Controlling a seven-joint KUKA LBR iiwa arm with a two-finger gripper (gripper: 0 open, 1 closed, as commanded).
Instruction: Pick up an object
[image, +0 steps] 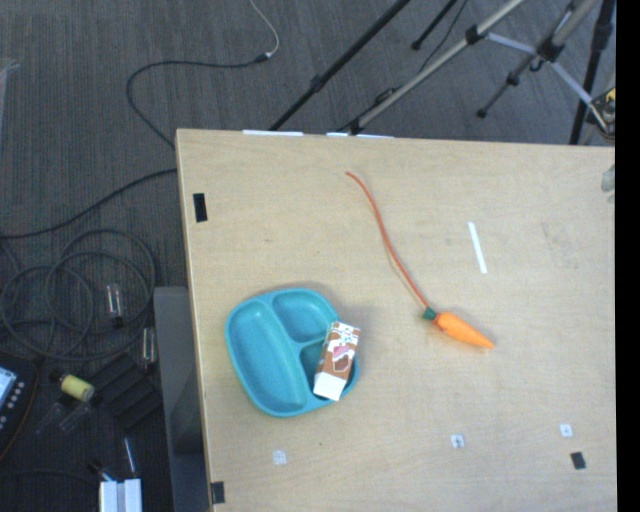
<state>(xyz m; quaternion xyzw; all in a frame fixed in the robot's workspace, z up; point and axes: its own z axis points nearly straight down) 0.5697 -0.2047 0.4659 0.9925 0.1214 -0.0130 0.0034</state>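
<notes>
pale wooden table (300, 200) is filling most of the slanted overhead view, with dark carpet and loose black cables (80, 290) lying on the floor to its left.

candidates for picking up are sitting in the lower middle of the table. a blue divided plate (240, 345) is lying toward the lower left. a small printed carton (337, 361) is resting on the plate's right side, its lower end reaching the rim. a toy carrot (462, 330) is lying on bare wood well to the right of the plate, pointing down and right. a thin orange string (385, 235) is trailing from its green top up toward the middle of the table. whether the gripper is open or closed cannot be told.

judging the step in hand, the approach is not yet begun. the carrot is looking like the easier target, since it is lying apart from everything else. closing across its thicker body near the green end, square to its long axis, is probably giving the surest hold. the trailing string is likely dragging along. the carton is a riskier choice, since it is leaning on the plate's rim and may be tipping or sliding.

counting: one plate with three compartments, one carton, one carrot, one string, one short white strip (478, 247).
</notes>
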